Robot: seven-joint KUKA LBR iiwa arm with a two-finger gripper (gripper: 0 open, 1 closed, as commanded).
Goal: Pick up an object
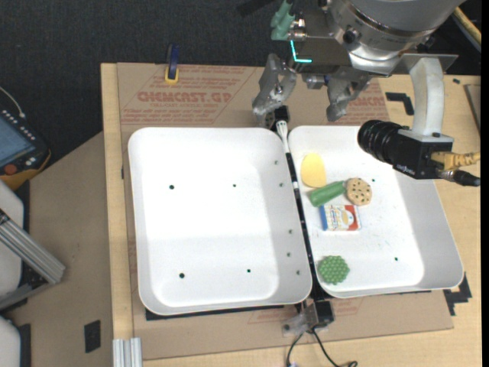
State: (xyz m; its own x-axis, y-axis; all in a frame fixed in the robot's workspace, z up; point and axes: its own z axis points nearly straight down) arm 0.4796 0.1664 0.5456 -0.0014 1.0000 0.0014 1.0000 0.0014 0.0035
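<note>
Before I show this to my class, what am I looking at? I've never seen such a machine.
This is one camera fixed above a bench, looking down at a slant. The big grey shape at the top is a robot arm reaching in from the right. Its gripper, two metal fingers spread apart, hangs above the far edge of the bins with nothing between them. Below are two shallow white bins side by side. The left bin has small dark dots on its floor. The right bin holds a yellow piece, a green stick, a cookie, a small packet and a green ball.
</note>
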